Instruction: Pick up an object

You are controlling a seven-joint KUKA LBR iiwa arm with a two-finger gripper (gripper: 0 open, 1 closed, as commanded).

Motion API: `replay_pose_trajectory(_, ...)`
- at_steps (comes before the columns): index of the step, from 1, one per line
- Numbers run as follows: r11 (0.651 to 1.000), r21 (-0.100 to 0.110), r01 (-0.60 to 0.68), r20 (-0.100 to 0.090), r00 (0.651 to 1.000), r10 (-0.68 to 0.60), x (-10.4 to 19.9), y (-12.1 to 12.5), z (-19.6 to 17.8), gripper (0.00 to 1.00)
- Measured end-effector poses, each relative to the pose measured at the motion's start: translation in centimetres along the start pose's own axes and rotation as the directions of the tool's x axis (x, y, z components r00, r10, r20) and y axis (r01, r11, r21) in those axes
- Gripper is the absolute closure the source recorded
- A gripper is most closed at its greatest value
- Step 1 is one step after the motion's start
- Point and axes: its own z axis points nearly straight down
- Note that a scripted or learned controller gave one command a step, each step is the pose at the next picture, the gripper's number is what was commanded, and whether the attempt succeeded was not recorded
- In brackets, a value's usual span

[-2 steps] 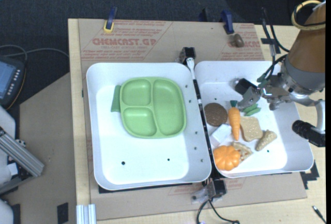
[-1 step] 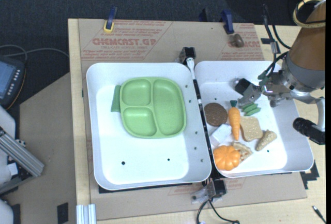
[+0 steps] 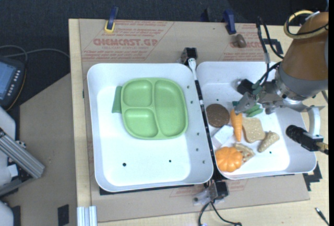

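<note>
The right bin point(image 3: 222, 80) holds several toy foods. An orange carrot point(image 3: 237, 127) lies upright in the view beside a brown round cookie point(image 3: 217, 115), with a slice of toast point(image 3: 254, 129) and a tan cracker point(image 3: 269, 141) to its right. An orange pumpkin point(image 3: 229, 159) sits near the bin's front edge, by a white card point(image 3: 223, 135). My gripper point(image 3: 248, 105) hangs low over the carrot's top end, and a small green piece point(image 3: 254, 111) pokes out just beneath it. Nothing is visibly lifted.
In the left bin point(image 3: 146, 163) lies a green divided plate point(image 3: 154, 107). The arm's orange band point(image 3: 308, 47) and grey wrist cover the right bin's far right side. A black part point(image 3: 300, 136) juts over that bin's right rim. Blue clamps point(image 3: 228, 21) stand on the board's back edge.
</note>
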Motion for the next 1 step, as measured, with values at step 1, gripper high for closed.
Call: replay_pose_trajectory(1,1.000,0.002,-0.001,-0.001,1.000,0.001,-0.43,0.02,6.29,0.00)
